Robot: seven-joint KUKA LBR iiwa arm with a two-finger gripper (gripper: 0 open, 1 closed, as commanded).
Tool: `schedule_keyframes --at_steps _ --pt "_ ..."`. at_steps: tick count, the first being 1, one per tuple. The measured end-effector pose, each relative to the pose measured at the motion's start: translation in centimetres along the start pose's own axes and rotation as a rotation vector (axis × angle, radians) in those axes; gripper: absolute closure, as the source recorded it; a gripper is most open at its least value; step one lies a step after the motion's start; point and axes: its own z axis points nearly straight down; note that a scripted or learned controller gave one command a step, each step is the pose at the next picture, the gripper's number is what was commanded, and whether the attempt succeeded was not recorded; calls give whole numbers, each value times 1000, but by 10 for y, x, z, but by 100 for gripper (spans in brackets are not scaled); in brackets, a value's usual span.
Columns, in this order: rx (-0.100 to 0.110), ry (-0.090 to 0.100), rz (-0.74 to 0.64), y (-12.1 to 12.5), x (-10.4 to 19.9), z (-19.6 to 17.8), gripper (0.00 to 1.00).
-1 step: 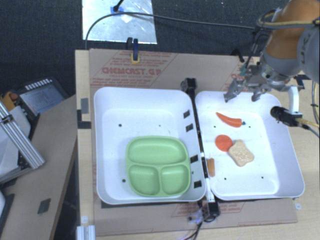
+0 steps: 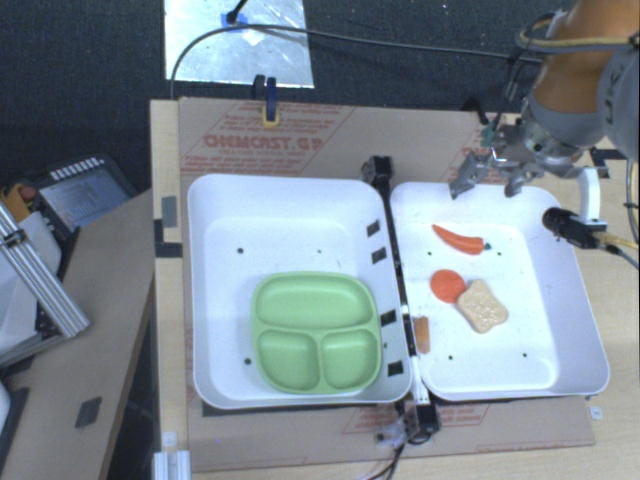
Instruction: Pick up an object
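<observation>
- Your gripper [image 2: 489, 181] hangs over the right bin's [image 2: 570, 348] far edge, fingers spread, nothing between them.
- Carrot [image 2: 458, 238], red disc [image 2: 448, 285] and biscuit [image 2: 482, 307] lie nearer you, mid-bin.

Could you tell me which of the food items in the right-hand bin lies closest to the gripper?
The long orange carrot-like piece: it lies nearest the gripper, toward the bin's far side, while the round red piece and the tan biscuit sit farther forward.
</observation>
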Motion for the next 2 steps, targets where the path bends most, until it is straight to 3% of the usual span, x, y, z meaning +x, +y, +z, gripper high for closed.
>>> schedule_keyframes --at_steps 2 --pt "2 0 -1 4 -4 100 0"
